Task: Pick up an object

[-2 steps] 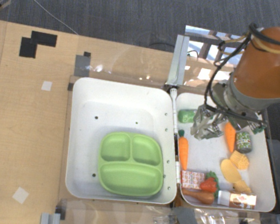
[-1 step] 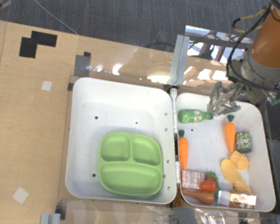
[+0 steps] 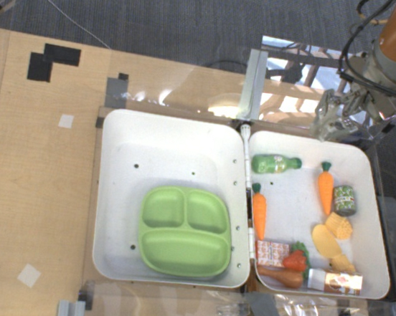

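Nearest the camera, a white bottle (image 3: 334, 281) is lying along the near wall of the right bin (image 3: 287, 194). Gripper (image 3: 348, 116) is hovering past the bin's far rim; whether it is spread or pressed together I cannot tell. Closest candidate: an orange carrot (image 3: 324, 190), lying nearward, long axis running far-to-near.
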